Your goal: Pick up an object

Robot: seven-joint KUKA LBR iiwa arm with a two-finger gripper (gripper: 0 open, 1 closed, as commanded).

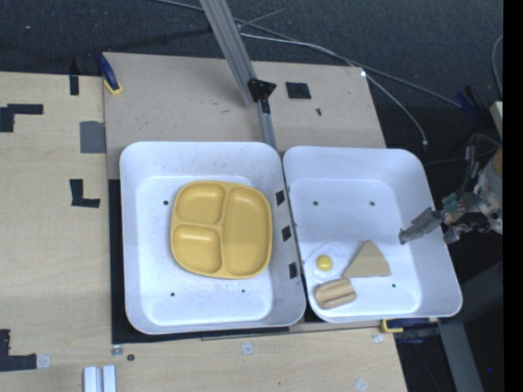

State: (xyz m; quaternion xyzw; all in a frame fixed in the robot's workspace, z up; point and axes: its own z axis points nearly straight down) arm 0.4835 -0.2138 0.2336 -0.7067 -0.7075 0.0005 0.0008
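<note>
The right bin [351, 166] holds three small food toys near its front. A fried egg [324, 262] lies flat, and a tan wedge like a bread slice [368, 261] sits just right of it. In front of the egg lies a tan bread roll [334, 293]. My gripper [421, 226] hangs over the right rim of this bin, right of and slightly behind the wedge, apart from all three toys. Nothing shows in its grasp.
The left bin [143, 219] holds a yellow divided plate [221, 228]. A grey metal pole [233, 39] slants in from the back and ends between the bins. Cables [392, 80] run over the dark floor behind the right bin.
</note>
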